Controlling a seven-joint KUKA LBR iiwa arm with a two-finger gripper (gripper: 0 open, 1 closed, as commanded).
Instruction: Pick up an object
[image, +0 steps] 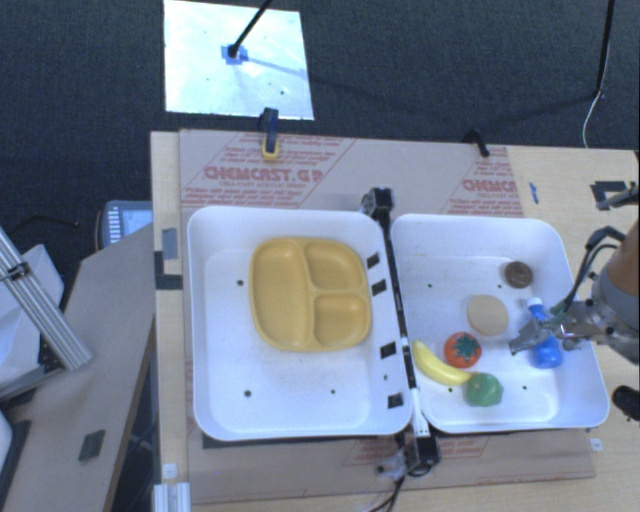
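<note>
Blue toy (546, 353) beside claw (537, 338); tomato (462, 349), banana (438, 364) nearby.

Jaws (543, 335) over blue object (546, 353), possibly gripping, right bin (440, 235)

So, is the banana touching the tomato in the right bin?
Touching. The camera view shows the banana lying right against the lower left edge of the tomato, with no white bin floor between them.

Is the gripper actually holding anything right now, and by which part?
Cannot be told. The gripper sits right at the blue object in the right bin, but a grip isn't visible.
</note>
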